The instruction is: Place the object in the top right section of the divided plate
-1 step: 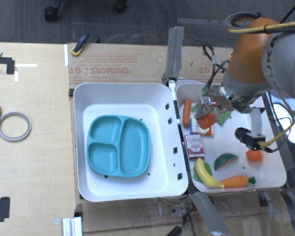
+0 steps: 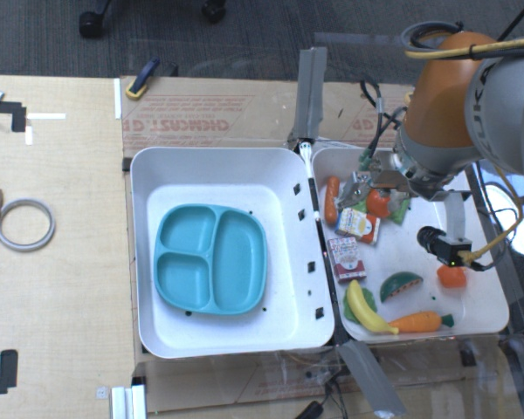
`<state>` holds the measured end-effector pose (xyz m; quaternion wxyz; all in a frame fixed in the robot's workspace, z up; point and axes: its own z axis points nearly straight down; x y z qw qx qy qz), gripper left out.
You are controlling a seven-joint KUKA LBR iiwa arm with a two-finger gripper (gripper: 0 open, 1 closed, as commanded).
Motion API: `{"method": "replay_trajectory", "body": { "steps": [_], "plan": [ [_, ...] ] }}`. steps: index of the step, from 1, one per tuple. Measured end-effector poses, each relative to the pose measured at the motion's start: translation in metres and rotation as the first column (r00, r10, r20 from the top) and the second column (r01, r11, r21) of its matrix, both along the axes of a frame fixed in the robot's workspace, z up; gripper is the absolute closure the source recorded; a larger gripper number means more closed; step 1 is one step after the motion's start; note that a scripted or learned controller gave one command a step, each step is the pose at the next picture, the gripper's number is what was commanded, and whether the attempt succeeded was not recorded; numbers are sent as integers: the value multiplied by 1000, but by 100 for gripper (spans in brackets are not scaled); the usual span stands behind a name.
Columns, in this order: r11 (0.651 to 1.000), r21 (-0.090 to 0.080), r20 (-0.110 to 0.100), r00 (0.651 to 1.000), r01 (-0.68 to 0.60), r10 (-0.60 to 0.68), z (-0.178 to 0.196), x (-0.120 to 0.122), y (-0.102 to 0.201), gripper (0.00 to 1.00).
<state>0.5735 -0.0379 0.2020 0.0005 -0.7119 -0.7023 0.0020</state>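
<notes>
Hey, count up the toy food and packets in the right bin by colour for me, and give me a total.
Red or orange: 4, the hot dog, the tomato, the small orange fruit and the carrot
Yellow: 1, the banana
Green: 1, the watermelon slice
Printed packets: 2, the pale packet and the red packet
Total: 8, though the gripper may hide more

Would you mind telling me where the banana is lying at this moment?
The banana lies in the right bin, near its front-left corner, with the carrot just to its right and the watermelon slice just behind.
</notes>
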Motion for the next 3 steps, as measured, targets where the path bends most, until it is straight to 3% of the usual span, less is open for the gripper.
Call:
{"method": "replay_trajectory", "body": {
  "steps": [1, 2, 3],
  "plan": [
    [971, 0, 3, 971, -238, 238, 59, 20, 49, 0],
    [838, 0, 3, 838, -545, 545, 100, 27, 68, 0],
    [694, 0, 4, 694, -720, 720, 116, 60, 122, 0]
  ]
}}
